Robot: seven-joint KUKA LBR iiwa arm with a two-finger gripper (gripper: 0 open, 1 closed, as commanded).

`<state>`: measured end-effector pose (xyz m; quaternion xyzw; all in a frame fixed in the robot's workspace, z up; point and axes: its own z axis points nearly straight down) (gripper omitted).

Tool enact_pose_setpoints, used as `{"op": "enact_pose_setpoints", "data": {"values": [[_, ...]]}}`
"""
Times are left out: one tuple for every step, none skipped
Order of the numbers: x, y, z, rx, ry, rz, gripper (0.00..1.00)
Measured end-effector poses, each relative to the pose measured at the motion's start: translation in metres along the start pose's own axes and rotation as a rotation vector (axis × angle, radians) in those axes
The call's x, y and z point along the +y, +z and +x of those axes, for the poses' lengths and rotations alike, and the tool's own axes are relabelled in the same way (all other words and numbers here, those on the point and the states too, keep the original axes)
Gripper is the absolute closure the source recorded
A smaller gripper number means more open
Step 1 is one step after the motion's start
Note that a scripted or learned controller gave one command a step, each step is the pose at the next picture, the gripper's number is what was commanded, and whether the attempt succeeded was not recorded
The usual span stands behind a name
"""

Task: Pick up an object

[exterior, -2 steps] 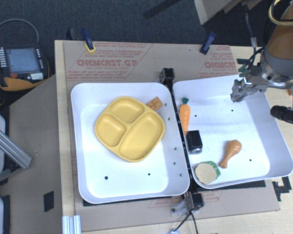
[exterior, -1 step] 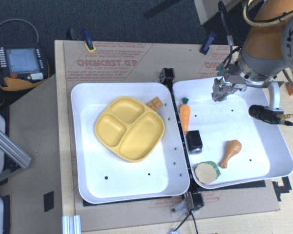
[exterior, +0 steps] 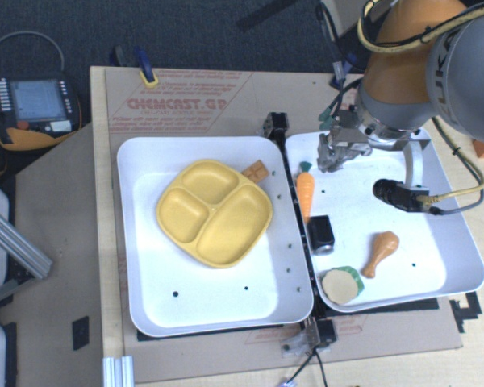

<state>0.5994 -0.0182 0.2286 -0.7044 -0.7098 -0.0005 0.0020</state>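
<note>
Left bin: we see a shallow white bin holding a yellow divided plate, with a small brown block touching the plate's upper right edge.
Right bin: a second white bin just beside the first, holding four small toy-like things.
Carrot: it lies along the right bin's left wall, green tip toward the far side. We judge it the likeliest thing to pick, since it is nearest the gripper.
How the carrot handles: we judge it light, stiff and smooth, so somewhat slippery. It tapers, so we would grip across the thick upper half, not the narrow point. The wall close by leaves little room on that side.
Black box: it sits just below the carrot's point, against the same wall.
Gripper: it hangs over the right bin's far left corner, just to the right of the carrot's top. We cannot tell whether it is open or closed, and we see nothing held in it.
Round slice: a pale disc with a green rim, at the near edge.
Drumstick: tan, tilted, well apart from the carrot.
</note>
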Motion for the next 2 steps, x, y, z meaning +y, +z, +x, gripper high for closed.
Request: {"op": "enact_pose_setpoints", "data": {"values": [[-0.016,0.006,0.047,-0.001,0.002,0.002,1.0],[-0.019,0.014,0.095,-0.001,0.002,0.002,1.0]]}}
